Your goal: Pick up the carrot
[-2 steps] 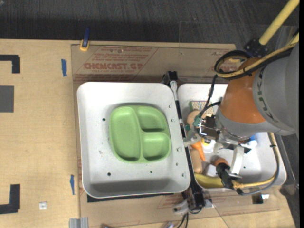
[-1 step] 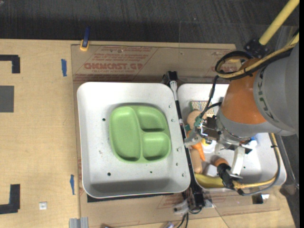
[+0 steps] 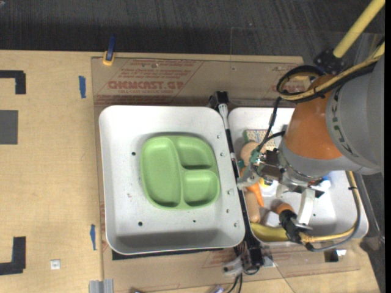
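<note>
The carrot [image 3: 256, 195], small and orange, lies near the left wall of the right bin [image 3: 349, 217]. My gripper [image 3: 267, 173] hangs low over that bin, just above and to the right of the carrot, and the grey arm with its orange band [image 3: 311, 136] covers most of it. Nothing shows the carrot to be held. The arm's wrist hides part of the carrot's upper end.
A green divided plate [image 3: 180, 171] sits in the left bin [image 3: 119, 163]. In the right bin a yellow banana [image 3: 267, 231] lies along the front wall, a brown-orange item [image 3: 283, 209] sits beside the carrot, and a beige item [image 3: 247, 152] rests further back.
</note>
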You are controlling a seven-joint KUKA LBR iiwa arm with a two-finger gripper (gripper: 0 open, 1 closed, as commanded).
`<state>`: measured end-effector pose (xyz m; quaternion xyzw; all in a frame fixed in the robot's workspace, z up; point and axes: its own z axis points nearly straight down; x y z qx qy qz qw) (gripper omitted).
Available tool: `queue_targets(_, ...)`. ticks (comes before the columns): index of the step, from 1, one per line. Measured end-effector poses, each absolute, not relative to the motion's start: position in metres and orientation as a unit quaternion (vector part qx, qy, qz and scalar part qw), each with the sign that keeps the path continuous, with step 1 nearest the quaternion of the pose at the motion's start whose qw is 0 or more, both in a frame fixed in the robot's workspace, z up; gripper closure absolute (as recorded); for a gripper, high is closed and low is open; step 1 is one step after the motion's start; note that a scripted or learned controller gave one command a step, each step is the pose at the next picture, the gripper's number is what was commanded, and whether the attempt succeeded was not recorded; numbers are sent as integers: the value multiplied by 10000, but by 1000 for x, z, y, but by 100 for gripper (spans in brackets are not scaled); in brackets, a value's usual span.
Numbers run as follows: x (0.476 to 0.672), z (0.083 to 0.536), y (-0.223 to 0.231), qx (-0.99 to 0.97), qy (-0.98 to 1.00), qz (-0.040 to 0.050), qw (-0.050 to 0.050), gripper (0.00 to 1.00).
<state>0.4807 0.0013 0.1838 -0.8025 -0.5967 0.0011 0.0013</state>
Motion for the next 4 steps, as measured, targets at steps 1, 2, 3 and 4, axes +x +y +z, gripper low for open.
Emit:
queue_targets(1,481,184,1,-8025,-5967,11,13,0)
queue_targets(2,481,184,1,-8025,-5967,11,13,0)
queue_targets(3,481,184,1,-8025,-5967,11,13,0)
queue_targets(4,481,184,1,-8025,-5966,11,13,0)
